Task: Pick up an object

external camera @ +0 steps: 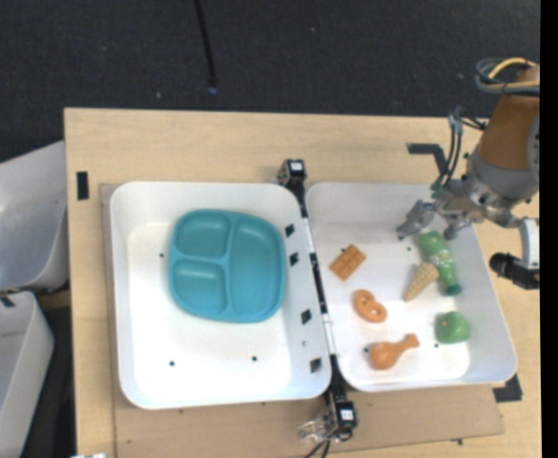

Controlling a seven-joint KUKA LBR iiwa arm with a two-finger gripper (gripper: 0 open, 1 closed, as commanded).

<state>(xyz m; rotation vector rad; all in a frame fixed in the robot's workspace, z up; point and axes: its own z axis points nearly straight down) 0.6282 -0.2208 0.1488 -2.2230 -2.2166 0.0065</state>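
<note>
Pale wood bench (193, 146) carries two white bins. Nearest in the right bin (479, 351) lie an orange drumstick (394, 351), pretzel (369, 305) and cone (420, 280); farther back, the gripper (438, 219), fingers apparently spread, hovers over a green toy (433, 244).

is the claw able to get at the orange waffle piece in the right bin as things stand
Probably yes. The orange waffle piece lies flat on a bare patch of the right bin, apart from the other toys. The claw hangs over the same bin near the green toy, with nothing standing between them.
</note>
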